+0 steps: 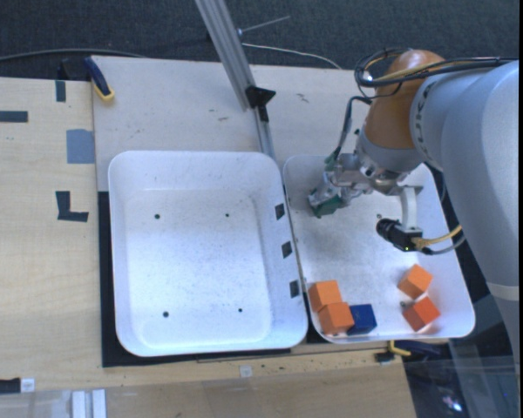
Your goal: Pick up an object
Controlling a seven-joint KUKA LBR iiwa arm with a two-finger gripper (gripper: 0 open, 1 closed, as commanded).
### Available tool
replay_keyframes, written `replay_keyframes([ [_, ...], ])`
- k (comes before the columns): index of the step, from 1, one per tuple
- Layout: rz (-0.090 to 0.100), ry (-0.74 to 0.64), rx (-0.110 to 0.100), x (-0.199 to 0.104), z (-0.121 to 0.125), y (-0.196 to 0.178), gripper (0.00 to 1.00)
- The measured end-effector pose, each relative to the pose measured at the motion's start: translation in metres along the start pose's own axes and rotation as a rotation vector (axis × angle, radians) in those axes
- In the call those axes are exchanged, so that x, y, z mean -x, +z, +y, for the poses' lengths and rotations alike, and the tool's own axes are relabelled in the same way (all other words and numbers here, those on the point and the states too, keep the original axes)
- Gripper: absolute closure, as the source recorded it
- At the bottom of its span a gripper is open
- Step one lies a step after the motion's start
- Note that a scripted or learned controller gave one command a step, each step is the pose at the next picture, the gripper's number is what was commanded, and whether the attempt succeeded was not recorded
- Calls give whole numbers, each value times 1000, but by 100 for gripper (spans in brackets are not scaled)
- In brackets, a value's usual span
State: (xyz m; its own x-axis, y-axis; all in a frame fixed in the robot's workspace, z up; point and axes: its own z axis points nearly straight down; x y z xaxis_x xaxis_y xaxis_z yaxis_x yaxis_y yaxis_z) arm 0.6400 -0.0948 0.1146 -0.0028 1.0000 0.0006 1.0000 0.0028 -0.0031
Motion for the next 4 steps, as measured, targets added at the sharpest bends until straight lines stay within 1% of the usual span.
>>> replay_keyframes([
  [1,-4,6,11,105,10,16,100],
  [2,2,-4,0,25,-26,-7,100],
  [3,4,-5,2,-63,-108,-80,100],
  [4,3,-7,-2,-138,-126,-76,100],
])
